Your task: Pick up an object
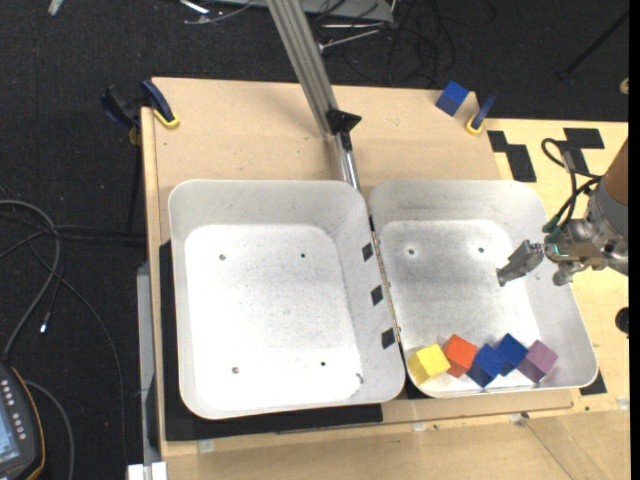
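Several small blocks lie in a row along the front edge of the right bin [440, 213]: a yellow block [430, 362], an orange block [460, 352], a blue block [498, 358] and a purple block [539, 360]. My gripper [541, 267] hangs over the right side of that bin, above and behind the blocks. It is open, with one finger [519, 264] pointing left and nothing between the fingers.
The left bin [190, 218] lies beside the right one. A further blue block [452, 97] sits on the wooden bench behind the bins. A slanted metal pole [305, 53] rises from the back between the bins. Clamps hold the bench's rear corners.
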`<state>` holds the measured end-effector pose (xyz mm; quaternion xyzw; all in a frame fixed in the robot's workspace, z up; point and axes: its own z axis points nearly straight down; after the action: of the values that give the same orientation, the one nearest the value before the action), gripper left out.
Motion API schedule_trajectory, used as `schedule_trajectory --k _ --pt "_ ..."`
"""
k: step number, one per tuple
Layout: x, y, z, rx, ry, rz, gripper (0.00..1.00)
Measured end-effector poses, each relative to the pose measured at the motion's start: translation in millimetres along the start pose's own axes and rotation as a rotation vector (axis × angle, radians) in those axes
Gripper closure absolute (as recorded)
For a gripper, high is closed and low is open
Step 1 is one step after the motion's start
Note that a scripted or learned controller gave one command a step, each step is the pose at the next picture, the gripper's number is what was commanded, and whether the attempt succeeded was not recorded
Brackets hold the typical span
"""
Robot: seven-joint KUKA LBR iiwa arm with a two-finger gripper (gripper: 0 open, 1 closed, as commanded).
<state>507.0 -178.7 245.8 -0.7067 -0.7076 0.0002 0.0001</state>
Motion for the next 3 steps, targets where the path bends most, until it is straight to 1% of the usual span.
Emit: schedule_trajectory --k 1,2,3 --pt "33.9 11.5 149.1 0.007 0.003 -0.002 0.0" --pt "60.5 99.9 150.0 -0.007 0.0 -0.006 0.0" --pt "72.5 22.1 150.4 0.004 0.001 0.003 0.0"
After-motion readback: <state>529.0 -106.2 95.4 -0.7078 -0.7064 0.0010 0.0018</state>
